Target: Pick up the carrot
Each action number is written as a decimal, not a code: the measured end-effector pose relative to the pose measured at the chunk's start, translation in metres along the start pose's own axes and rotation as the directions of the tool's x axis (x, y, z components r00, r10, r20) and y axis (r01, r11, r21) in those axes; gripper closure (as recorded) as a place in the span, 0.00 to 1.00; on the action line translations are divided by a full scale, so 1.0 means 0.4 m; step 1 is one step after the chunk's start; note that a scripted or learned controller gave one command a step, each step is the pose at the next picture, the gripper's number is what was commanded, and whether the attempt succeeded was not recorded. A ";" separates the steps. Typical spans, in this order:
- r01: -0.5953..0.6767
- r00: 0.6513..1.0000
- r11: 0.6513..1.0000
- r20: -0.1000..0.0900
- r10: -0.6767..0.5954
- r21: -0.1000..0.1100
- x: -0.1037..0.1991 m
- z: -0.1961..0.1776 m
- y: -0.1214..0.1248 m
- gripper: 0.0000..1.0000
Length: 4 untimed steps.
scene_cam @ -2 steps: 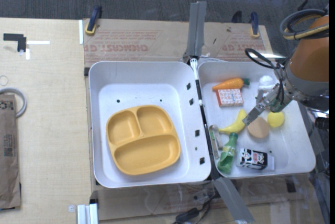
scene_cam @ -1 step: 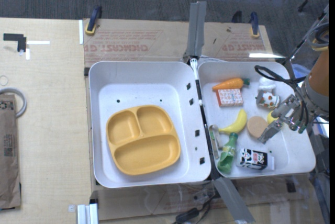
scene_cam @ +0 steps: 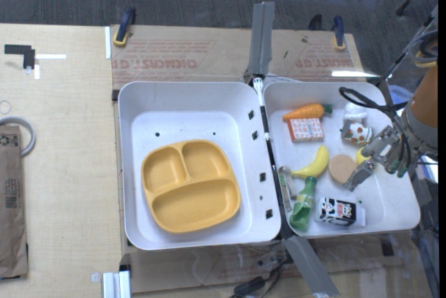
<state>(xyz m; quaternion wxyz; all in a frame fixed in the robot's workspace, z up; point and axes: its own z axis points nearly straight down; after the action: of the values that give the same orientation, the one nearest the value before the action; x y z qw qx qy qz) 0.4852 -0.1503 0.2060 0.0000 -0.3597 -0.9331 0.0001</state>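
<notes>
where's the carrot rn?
In the camera view the carrot lies in the right bin, near its far wall, just above the small patterned box and left of the gripper.

Grey end effector (scene_cam: 366, 163), orange band, black cables
</notes>
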 end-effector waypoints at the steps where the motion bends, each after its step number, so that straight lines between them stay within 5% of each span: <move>1: 0.000 1.000 1.000 0.000 0.000 0.000 0.000 0.000 0.000 0.00; 4: 0.000 1.000 1.000 0.000 0.000 0.000 0.000 0.000 0.000 0.00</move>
<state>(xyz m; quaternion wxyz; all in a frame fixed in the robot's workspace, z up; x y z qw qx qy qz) 0.4852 -0.1503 0.2060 0.0000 -0.3596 -0.9331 0.0001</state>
